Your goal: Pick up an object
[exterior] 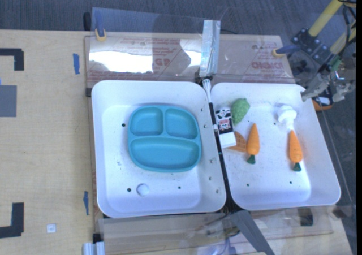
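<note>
A: Start with the camera view. What sits in the left bin (107, 152)?

B: A blue divided plate (164, 138) fills the middle, with three compartments. At about seven o'clock from it a small white round piece (142, 190) lies on the bin floor (too small to tell what it is).

A: And the right bin (271, 183)?

B: That is where the pickable things lie. Hard against its left wall is a small carton (224, 126) with a black-and-white print. At one o'clock from the carton, just beside it, is a green leafy toy (240, 109). At four o'clock from the carton, a toy carrot (253, 142) stands nearly upright in the picture, leaf end toward six o'clock, and it overlaps an orange wedge (240, 143) tucked between it and the carton.

A: Anything further over?

B: A second carrot (294, 147) at three o'clock from the first, well apart from it, and a white object (285, 115) touching or almost touching its top end, at twelve o'clock.

A: The arm?

B: The gripper (323, 87) hangs at the right bin's upper right corner, roughly two o'clock from the white object, apart from all the toys. Whether it is grasping or released I cannot tell; the wrist hardware and cables are too cluttered there.
</note>
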Controlling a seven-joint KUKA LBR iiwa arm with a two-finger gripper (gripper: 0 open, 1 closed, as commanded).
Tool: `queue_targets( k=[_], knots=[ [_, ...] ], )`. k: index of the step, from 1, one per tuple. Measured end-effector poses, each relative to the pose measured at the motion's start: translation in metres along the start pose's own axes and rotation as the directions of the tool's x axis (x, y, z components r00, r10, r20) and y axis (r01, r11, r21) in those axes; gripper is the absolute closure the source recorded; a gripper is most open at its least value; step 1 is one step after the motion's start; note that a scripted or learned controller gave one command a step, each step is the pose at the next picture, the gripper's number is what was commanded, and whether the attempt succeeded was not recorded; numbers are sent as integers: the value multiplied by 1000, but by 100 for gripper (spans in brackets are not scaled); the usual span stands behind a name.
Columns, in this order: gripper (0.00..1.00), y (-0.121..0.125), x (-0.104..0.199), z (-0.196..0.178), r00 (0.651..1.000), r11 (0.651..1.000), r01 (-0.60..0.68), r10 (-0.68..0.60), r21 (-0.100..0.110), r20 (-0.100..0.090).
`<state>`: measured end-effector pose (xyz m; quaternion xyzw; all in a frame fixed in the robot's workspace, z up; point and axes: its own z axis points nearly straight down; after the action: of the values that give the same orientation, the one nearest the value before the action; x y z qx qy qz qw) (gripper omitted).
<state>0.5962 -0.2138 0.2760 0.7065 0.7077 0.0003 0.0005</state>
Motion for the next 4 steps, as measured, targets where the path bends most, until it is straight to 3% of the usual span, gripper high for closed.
queue_targets(
  k=[1,2,3,4],
  knots=[
    [0,71,31,85,977,977,213,-213,1,-1],
    [0,8,75,181,938,938,347,-346,4,-3],
    [0,4,56,189,853,853,522,-522,-1,0],
    [0,-57,59,189,900,900,436,-436,-3,1]
  ],
)
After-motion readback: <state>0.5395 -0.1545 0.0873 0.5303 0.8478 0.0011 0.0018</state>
